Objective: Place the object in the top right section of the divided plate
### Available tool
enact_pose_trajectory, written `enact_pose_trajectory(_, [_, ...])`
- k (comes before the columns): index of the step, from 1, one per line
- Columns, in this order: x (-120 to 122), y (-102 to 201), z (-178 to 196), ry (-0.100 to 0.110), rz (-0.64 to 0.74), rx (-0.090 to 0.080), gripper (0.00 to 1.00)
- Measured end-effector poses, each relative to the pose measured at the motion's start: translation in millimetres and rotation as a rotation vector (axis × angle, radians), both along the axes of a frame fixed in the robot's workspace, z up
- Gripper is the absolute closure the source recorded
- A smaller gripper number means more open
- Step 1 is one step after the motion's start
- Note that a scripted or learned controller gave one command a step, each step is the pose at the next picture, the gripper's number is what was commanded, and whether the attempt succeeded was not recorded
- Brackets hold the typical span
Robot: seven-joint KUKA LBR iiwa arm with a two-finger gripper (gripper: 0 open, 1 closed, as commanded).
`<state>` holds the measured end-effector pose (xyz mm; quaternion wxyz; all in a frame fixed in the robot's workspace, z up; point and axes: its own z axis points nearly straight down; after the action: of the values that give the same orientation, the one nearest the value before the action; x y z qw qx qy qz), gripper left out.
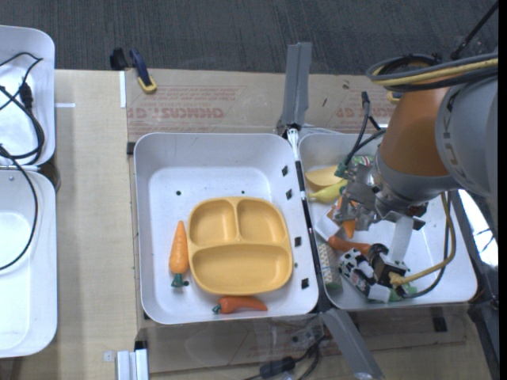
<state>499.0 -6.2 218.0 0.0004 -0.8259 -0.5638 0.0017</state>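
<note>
A yellow divided plate (pixel 239 269) lies in the left bin (pixel 158 165), with two small sections on its far side and one large section in front. The top right section (pixel 262 222) has nothing in it. My gripper (pixel 349 212) is down in the right bin (pixel 463 279), over a cluster of toys. Just under it lie small orange pieces (pixel 347 229), and a yellow banana-like toy (pixel 323 184) sits to its left. The wrist hides how the gripper meets these pieces.
An orange carrot (pixel 179 248) lies left of the plate and a red pepper-like toy (pixel 242 304) in front of it. A black-and-white cow toy (pixel 361 270) lies at the front of the right bin. Cables loop around the arm.
</note>
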Motion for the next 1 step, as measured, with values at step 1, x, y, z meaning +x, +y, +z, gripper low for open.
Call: enact_pose_trajectory(1, [35.4, 76.1, -27.3, 0.002, 0.128, 0.000, 1.00])
